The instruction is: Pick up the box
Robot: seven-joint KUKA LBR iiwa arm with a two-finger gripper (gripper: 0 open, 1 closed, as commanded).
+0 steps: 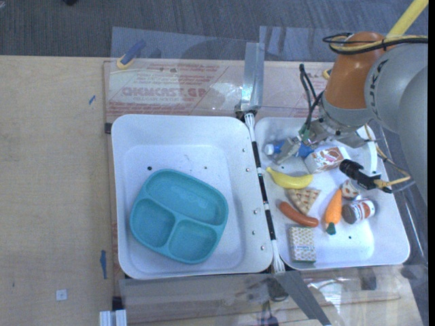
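From above, the arm is reaching in over the right bin, its gripper hanging low at the far end, above the clutter beside a banana; whether its fingers are open, I cannot tell. The box is lying flat near the bin's front, well apart, untouched. A blue tray is sitting in the left bin

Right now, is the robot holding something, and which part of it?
I cannot tell. The gripper sits low at the top of the right bin, far from the box at the bottom.
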